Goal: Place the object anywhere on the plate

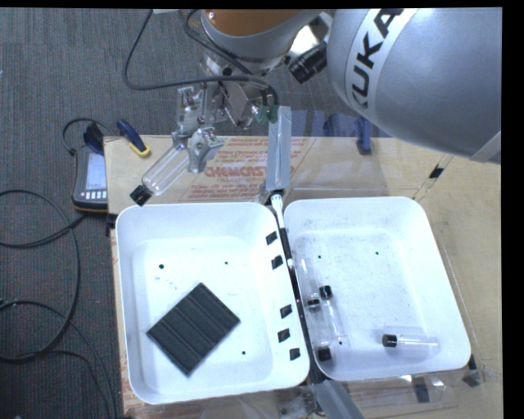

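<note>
The grey arm (pixel 426 65) comes in from the upper right and fills the top of the view, its orange band (pixel 241 20) sitting just above the wrist. Below the wrist the tool (pixel 196 135) hangs past the far edge of the bins, over the tabletop. It seems to grip a clear tube (pixel 164 173) that slants down to the left, though the fingers are hard to make out.
</note>
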`<state>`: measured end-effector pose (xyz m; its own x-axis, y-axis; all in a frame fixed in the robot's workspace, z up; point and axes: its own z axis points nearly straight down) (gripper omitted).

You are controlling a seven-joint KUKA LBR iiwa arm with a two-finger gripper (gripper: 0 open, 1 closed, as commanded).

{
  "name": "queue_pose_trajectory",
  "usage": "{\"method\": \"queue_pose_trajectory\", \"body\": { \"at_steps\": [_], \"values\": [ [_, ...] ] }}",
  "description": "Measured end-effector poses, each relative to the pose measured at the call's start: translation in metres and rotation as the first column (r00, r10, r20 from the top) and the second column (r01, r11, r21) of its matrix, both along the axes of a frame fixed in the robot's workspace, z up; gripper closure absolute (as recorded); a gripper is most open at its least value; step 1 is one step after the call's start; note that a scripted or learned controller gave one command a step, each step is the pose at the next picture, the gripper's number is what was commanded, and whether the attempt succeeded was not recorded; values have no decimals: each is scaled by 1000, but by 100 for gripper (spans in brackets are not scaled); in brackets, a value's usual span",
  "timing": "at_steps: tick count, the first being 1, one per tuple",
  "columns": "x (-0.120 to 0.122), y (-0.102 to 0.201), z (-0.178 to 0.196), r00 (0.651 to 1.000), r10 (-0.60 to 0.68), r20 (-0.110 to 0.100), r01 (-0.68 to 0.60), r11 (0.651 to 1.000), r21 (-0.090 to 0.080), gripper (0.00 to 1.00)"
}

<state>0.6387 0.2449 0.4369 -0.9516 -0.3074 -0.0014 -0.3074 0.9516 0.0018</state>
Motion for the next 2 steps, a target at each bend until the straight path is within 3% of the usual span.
{"method": "queue_pose_trajectory", "body": {
  "at_steps": [1, 2],
  "values": [
    [1, 0, 9, 1000, -3, 0, 3, 1000, 2, 100],
    [-20, 1, 0, 939, 343, -2, -343, 939, 0, 100]
  ]
}}
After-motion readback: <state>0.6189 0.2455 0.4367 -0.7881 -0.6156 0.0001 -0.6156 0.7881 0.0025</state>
